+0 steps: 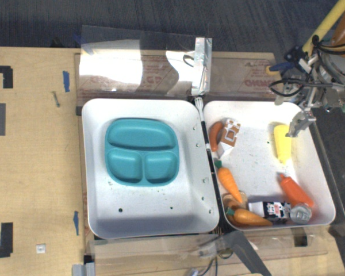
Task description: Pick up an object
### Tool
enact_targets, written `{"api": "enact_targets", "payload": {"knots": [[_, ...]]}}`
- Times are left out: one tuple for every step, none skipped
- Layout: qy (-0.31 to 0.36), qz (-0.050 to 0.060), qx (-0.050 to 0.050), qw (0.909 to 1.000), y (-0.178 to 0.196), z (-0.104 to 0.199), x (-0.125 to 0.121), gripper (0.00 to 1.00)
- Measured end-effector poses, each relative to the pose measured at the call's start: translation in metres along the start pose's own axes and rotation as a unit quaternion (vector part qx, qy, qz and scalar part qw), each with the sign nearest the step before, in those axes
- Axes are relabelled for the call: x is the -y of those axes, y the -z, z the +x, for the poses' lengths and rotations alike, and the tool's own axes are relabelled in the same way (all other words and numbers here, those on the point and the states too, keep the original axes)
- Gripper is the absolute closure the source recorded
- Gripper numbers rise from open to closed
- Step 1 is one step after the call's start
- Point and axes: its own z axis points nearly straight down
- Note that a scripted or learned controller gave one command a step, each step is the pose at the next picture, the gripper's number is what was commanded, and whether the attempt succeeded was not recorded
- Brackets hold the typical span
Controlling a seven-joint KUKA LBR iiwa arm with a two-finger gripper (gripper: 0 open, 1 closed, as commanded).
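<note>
Claw (299, 122) hangs over, perhaps touching, yellow banana (282, 143).

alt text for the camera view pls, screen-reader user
The arm's tool hangs over the right bin, just above a yellow banana. That bin also holds carrots, an orange bottle and a small black box; the left bin holds a teal divided plate.

Pincer (297, 125) above yellow banana (282, 144)
</note>
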Motion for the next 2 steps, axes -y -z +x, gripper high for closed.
{"api": "enact_targets", "payload": {"knots": [[-0.003, -0.002, -0.007, 1.0000, -0.130, -0.051, 0.019, 0.00], [-0.092, 0.000, 0.001, 0.9958, -0.192, -0.026, 0.063, 0.00]]}}
